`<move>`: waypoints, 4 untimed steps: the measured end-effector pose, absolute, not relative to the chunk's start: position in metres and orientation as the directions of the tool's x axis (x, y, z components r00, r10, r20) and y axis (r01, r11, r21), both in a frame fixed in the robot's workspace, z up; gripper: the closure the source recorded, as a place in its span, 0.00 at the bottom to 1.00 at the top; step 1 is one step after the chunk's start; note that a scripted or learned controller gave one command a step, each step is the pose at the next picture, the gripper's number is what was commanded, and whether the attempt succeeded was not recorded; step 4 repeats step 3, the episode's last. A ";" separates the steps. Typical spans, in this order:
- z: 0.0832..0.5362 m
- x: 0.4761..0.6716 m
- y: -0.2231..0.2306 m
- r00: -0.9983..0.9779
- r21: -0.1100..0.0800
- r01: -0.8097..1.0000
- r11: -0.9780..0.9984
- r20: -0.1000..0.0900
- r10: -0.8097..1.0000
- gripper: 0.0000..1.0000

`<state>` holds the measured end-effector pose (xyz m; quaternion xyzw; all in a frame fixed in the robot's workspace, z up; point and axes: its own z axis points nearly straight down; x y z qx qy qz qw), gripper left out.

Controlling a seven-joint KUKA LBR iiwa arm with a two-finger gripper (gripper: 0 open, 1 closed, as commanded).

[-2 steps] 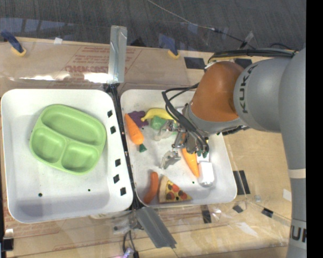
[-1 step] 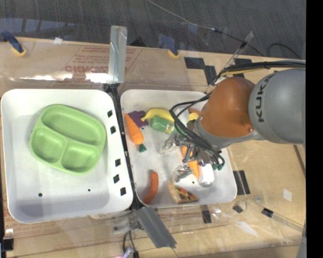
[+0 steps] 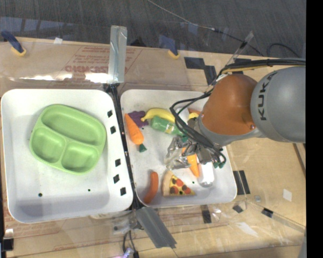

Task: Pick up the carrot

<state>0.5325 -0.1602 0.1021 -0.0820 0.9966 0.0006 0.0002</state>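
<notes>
the arm (image 3: 258, 109) reaches in from the right and hangs over the right bin (image 3: 130, 98), its orange band above the wrist covering much of the bin's far right corner. the gripper (image 3: 187, 153) sits low among the toys, wrapped in dark cables, and an orange piece shows right at its tip beside a white cylinder (image 3: 206, 175) — whether that piece is gripped or merely lying under the metal cannot be told, and the gripper's own state is too cluttered to read.

the carrot (image 3: 134, 129) lies near the right bin's left wall, orange with a small green end pointing toward the near side, well apart from the gripper. just beside it toward the right are a banana (image 3: 157, 114) and a green bottle (image 3: 162, 124). near the front edge sit a sausage (image 3: 152, 186) and a pizza slice (image 3: 178, 186). the left bin (image 3: 16, 192) carries a green divided plate (image 3: 68, 138).

the main risk, judging from this layout, is a wrong target: the gripper is down by the orange piece on the right, not by the carrot on the left, so a closing there would likely take the wrong toy. a move across could also drag cables through the banana and bottle, nudging the carrot against the wall, where the fingers would have little room on that side.
</notes>
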 end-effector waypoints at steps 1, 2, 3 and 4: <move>0.184 0.567 -0.150 -0.952 -0.003 -0.306 0.952 -0.006 -0.306 1.00; 0.139 0.488 -0.185 -0.890 0.004 -0.456 0.890 0.004 -0.456 1.00; 0.177 0.515 -0.149 -0.907 -0.001 -0.420 0.907 -0.003 -0.420 1.00; 0.177 0.515 -0.149 -0.907 -0.001 -0.420 0.907 -0.003 -0.420 1.00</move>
